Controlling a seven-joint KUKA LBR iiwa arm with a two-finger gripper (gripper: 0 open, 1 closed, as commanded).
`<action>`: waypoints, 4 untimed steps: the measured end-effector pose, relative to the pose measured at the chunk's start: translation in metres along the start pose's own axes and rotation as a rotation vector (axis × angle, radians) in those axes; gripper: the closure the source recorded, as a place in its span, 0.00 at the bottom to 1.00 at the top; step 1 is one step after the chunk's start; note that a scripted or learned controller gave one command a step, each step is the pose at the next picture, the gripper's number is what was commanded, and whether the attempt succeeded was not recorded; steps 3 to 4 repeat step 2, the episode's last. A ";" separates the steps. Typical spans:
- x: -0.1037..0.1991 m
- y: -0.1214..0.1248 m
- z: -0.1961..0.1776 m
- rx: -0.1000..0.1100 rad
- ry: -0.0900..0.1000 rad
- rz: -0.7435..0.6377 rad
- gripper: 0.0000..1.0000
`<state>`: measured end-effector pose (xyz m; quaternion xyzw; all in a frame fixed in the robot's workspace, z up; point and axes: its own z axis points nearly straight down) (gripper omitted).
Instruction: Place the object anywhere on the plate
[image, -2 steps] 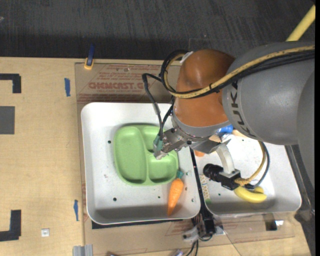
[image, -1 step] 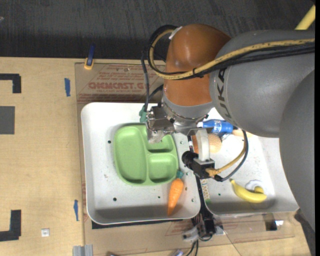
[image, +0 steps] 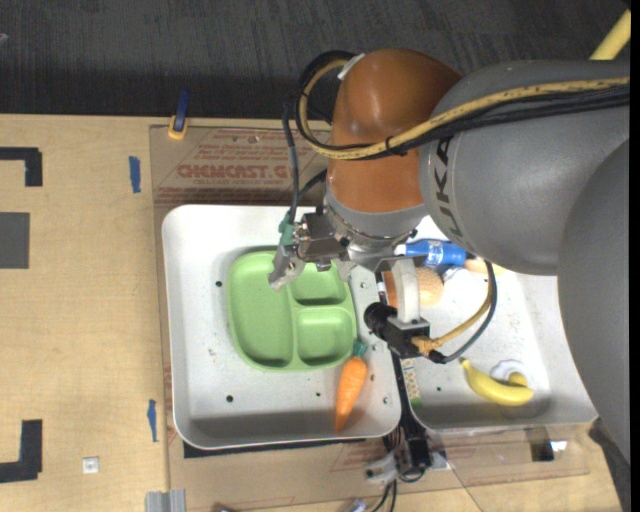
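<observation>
Pale wooden counter (image: 80, 330) carries two shallow white bins side by side, the left bin (image: 195, 330) holding a green divided plate (image: 265, 320) and the right bin (image: 545, 385) a yellow banana (image: 495, 387), with a blue item (image: 440, 252) and a pale orange rounded thing (image: 420, 288) partly hidden under the arm. The end effector (image: 290, 262) hangs over the plate's upper edge, and I cannot tell how wide it stands or whether it has anything in it (the wrist hides most of it). A toy carrot (image: 349, 388) lies in the left bin just beside the plate's lower right corner, near the wall between the bins; it is probably the object meant, though that is a guess. It looks like light, stiff, smooth plastic, apt to slip or roll. Taking it across the thick orange middle seems safest, away from the narrow tip and green top.
</observation>
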<state>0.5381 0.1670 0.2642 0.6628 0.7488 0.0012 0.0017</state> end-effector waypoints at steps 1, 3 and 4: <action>0.001 0.001 -0.010 -0.006 -0.001 -0.002 1.00; 0.028 -0.014 0.056 0.016 -0.001 0.291 1.00; 0.028 -0.014 0.056 0.016 -0.001 0.291 1.00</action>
